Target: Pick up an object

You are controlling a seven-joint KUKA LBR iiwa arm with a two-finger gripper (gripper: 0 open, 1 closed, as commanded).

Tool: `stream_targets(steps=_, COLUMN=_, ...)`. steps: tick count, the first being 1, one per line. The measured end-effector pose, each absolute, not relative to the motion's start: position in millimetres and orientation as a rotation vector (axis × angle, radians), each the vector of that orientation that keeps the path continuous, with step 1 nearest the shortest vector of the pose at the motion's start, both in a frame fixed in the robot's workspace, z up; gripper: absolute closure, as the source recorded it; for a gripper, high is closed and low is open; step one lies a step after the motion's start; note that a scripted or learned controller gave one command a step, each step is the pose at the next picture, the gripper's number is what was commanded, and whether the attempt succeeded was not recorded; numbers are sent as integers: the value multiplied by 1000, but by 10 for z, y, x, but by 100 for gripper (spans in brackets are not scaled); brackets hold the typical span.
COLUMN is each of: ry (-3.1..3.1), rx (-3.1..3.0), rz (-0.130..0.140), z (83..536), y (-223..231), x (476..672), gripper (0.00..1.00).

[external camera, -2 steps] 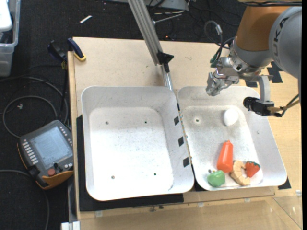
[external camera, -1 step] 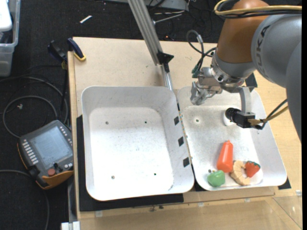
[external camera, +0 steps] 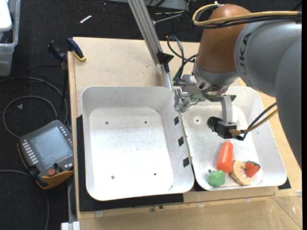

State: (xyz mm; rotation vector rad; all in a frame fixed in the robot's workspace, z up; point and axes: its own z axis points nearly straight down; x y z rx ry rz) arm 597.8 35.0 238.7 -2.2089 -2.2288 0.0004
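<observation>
Camera view: the grey arm (external camera: 268,51) bears the letters "UKA". The gripper (external camera: 183,101) hangs over the right bin's (external camera: 266,147) left rim; whether it is spread or closed cannot be told. An orange carrot (external camera: 225,156), a green piece (external camera: 217,178), a tan piece (external camera: 239,173) and a red piece (external camera: 252,167) cluster in that bin's near corner.

Overhead slant, seemingly near, over bench (external camera: 120,61)

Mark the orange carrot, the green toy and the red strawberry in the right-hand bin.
orange carrot (external camera: 225,157), camera view, middle of its body.
green toy (external camera: 217,178), camera view, centre of its top.
red strawberry (external camera: 253,167), camera view, its red body.
</observation>
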Motion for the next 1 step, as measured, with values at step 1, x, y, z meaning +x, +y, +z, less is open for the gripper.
stream_targets(steps=1, ry=-2227, rx=-2211, rz=3, z=2304, y=744, x=5714, gripper=100)
